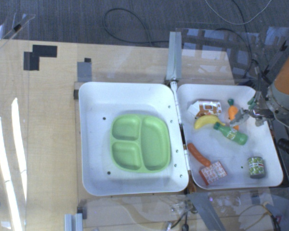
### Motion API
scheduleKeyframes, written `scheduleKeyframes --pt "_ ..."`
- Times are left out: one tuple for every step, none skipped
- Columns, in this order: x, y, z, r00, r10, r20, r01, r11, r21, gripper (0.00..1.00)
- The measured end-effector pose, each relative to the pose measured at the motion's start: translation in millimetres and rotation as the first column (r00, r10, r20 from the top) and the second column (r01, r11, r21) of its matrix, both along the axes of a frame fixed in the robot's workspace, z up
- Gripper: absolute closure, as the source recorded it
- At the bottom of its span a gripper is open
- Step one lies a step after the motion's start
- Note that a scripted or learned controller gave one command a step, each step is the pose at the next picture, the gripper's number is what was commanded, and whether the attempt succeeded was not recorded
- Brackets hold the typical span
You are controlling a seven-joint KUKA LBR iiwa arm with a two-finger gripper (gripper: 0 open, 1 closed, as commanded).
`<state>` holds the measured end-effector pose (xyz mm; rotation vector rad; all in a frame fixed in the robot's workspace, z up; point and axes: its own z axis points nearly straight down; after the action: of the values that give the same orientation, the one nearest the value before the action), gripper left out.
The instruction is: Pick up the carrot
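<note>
The carrot (232, 112) is a small orange piece with a green top. It lies in the right bin (274, 177) near the back, just above a green bottle (231, 133). My gripper (249, 113) reaches in from the right edge of that bin. It sits just to the right of the carrot at about the same height in the view. Whether it touches the carrot is unclear. Nothing visibly hangs from it.
Also in the right bin are a yellow banana (205, 123), a small carton (207, 108), a reddish sausage (199, 154), a red patterned box (213, 172) and a green can (256, 166). The left bin (91, 129) holds a green divided plate (140, 144).
</note>
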<state>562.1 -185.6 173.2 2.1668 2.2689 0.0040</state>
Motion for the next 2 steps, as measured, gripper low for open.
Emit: scheduleKeyframes --pt "52.9 -14.9 -73.6 0.996 -0.091 0.004 0.091 0.996 0.000 0.00" --pt "55.5 -13.5 -60.5 0.996 -0.085 0.011 0.085 0.996 -0.001 1.00"
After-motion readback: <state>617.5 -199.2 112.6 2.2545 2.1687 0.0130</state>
